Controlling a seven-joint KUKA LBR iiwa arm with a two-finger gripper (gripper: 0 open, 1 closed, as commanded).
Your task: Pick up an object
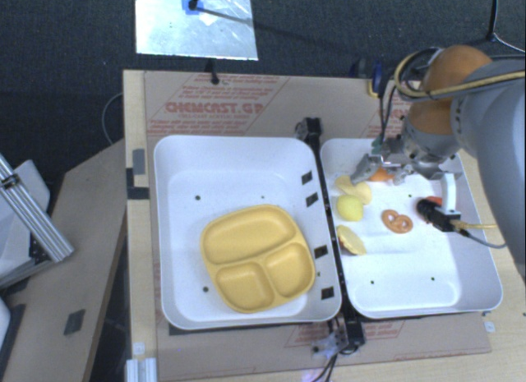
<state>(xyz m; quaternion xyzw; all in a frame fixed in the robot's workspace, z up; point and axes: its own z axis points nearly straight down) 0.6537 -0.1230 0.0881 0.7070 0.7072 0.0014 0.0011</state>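
Bench (246, 97) carries two white bins. Left bin (177, 208): yellow divided tray (257, 257). Arm (485, 117) hangs over the right bin (460, 290), gripper (371, 171) low near its far-left corner; open or closed can't be read. Likely target, the small orange piece (380, 176), sits right at the gripper tip; contact unclear. Too small to tell long axis or heading. Yellow lump (351, 206), yellow wedge (352, 241) and orange slice (398, 222) lie nearer the camera.

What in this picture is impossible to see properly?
All in the camera view:
1. Orange thing: the gripper covers most of it, so its shape, and whether it is gripped, stay unclear.
2. Right bin: its far right corner is hidden behind the arm.
3. Arm: cut off by the picture's right edge.
4. Yellow pieces: too small to name.
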